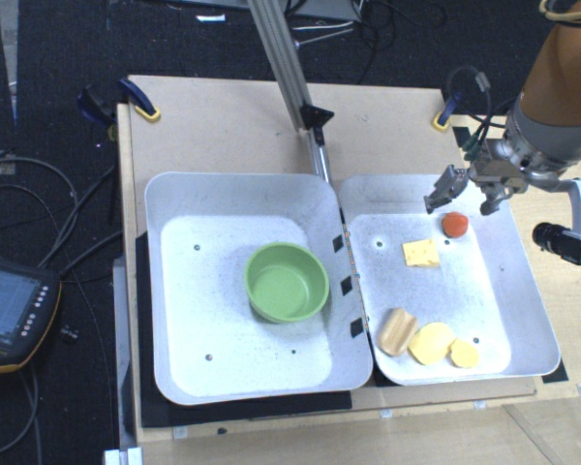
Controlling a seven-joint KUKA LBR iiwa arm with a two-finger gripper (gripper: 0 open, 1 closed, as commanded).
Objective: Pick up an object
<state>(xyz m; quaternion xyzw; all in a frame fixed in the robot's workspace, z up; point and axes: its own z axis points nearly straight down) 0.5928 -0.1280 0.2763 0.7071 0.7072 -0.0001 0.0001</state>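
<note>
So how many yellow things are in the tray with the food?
3: a yellow block mid-tray, and a big round piece beside a smaller one near the front edge. None seem hidden.

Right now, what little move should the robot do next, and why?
Probably lower straight down. The end effector hangs open above the right bin, and the small red ball sits just below it, not between its fingers yet.
</note>
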